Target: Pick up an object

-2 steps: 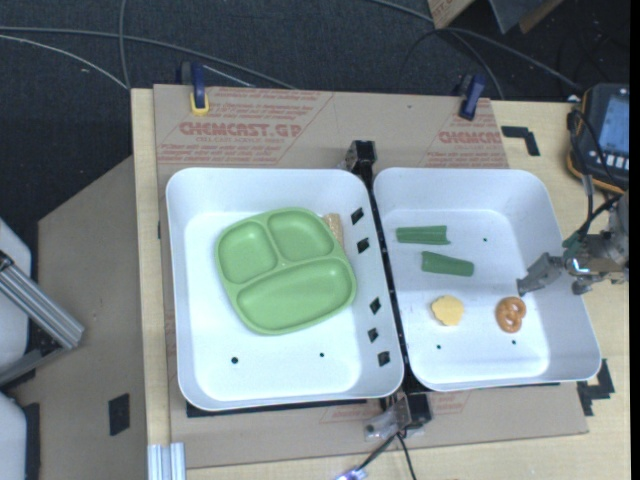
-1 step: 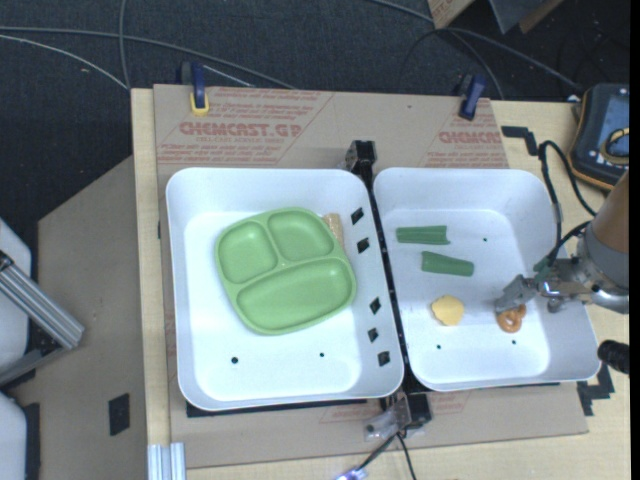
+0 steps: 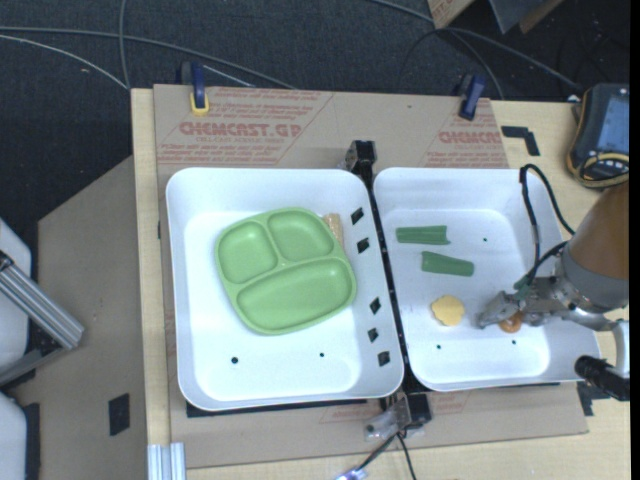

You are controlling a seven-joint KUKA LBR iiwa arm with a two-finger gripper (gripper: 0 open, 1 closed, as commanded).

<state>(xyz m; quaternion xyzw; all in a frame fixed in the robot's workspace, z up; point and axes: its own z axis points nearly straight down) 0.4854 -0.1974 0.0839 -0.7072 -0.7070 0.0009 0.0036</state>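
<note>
Near edge of the desk (image 3: 300,423): bare brown board, with a clamp fitting at the seam between the two bins.

Right bin (image 3: 440,193): the pincer (image 3: 503,315) sits low over the floor near the bin's right wall, its arm (image 3: 600,258) entering from the right. A small orange piece (image 3: 511,322) shows at the fingertips; whether the fingers are closed on it or merely over it cannot be told from this view. Just left of the pincer, apart from it, lies a yellow lump (image 3: 448,311). Farther back lie two green bars: one (image 3: 446,264) above the yellow lump, the second (image 3: 421,235) behind it and slightly left. The bars are near each other but not touching.

Left bin (image 3: 200,368): a green divided plate (image 3: 286,269) lies flat in the middle, three compartments. A tan item (image 3: 332,230) sits against the plate's far right corner; kind not discernible.

Far edge: blue clamps (image 3: 199,88) at both corners of the board.
</note>
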